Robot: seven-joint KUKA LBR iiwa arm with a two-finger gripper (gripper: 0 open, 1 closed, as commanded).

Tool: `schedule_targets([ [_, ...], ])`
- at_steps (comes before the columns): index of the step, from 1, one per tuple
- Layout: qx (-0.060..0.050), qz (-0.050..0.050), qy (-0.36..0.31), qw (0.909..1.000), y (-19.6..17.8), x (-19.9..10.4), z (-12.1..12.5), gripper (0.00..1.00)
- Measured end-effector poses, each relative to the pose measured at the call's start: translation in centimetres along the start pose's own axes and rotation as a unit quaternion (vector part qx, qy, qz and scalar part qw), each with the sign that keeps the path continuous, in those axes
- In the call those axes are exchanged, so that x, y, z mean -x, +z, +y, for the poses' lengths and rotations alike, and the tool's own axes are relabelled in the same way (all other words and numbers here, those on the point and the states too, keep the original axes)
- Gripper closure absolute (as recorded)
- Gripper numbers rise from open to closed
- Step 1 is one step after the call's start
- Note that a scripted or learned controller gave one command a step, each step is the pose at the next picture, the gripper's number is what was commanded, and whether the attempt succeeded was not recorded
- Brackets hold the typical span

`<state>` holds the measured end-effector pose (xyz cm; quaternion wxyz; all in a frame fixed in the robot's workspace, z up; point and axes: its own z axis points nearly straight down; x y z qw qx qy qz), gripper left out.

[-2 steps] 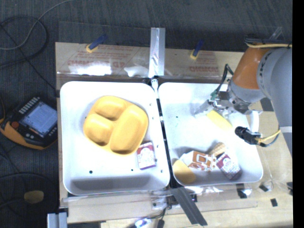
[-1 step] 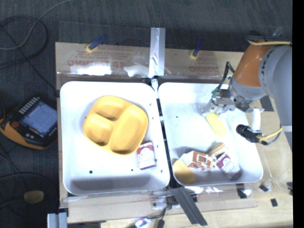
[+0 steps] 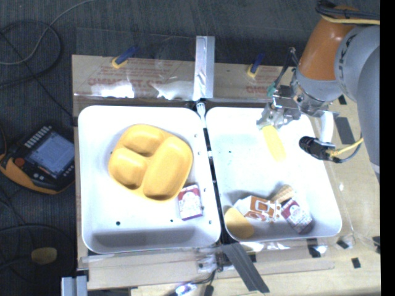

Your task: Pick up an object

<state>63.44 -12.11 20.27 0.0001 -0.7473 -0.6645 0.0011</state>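
My gripper point(image 3: 276, 117) hung over the far edge of the right bin point(image 3: 321, 165), and a small yellow piece point(image 3: 273, 142) hung straight down from between my fingers, pinched at its top end, so they were closed nearly together on it. Its lower end was over the bin floor; I could not tell whether it was clear of the floor or touching.

From the left: the left bin point(image 3: 99, 227) carried a big yellow lumpy toy point(image 3: 150, 161) across its middle, reaching toward the far edge, and a small red and white packet point(image 3: 190, 202) lay just beside it near the divider wall. In the right bin, along the near edge, sat a tan round piece point(image 3: 237, 222) in the near left corner, then a red and white carton point(image 3: 264, 208) and another packet point(image 3: 296, 213) crowded against it.

I judged the pick itself to be made and the lift in hand. The next move called for a straight rise, gentle enough not to shake so thin a hold. The bin's far wall stood close behind my fingers, so drifting that way risked a knock; the middle of the right bin was bare and gave me the open room.
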Motion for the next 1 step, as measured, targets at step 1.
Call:
schedule_targets([
  [1, 0.000, 0.000, 0.089, 0.9960, -4.54, -4.24, -0.35, 1.00],
])
